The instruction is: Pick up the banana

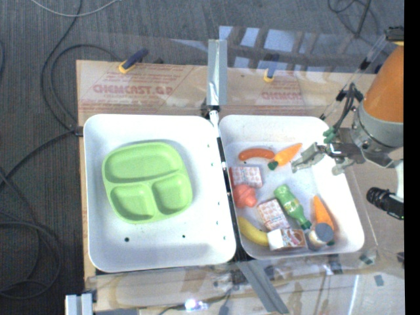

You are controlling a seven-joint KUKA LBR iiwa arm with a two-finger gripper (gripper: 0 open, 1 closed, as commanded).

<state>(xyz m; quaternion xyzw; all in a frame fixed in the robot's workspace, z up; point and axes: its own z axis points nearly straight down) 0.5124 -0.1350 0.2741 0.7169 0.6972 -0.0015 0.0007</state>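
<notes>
the tabletop [98, 87] carries two shallow white bins side by side. the left bin [98, 241] holds a green sectioned tray [147, 181], lying flat, three compartments visible.

the right bin [351, 231] holds a clutter of small items. the banana [252, 232] lies flat near the bin's front left, its curved yellow body running from beside the left wall toward a small white-and-red carton [286, 239] that overlaps its right end. it is touching or just beside a red-and-white packet [271, 213] above it. a pink rounded item [245, 195] sits just above the banana's left end. another red-and-white packet [247, 176] lies further up, and a red sausage-shaped item [256, 154] lies near the bin's back left. an orange carrot [287, 154] lies tilted just right of it. a green bottle [291, 205] lies slanted in the middle, a second orange carrot [322, 214] lies near the right wall, and a grey round item [321, 233] sits at the front right corner.

the arm [387, 97] enters from the right, orange band uppermost. the gripper [319, 157] sits over the upper right part of the right bin, next to the first carrot's tip. its fingers [306, 159] appear spread apart in a moderate gap, with nothing seen between them. the gripper is well apart from the banana, which rests untouched in the bin.
</notes>
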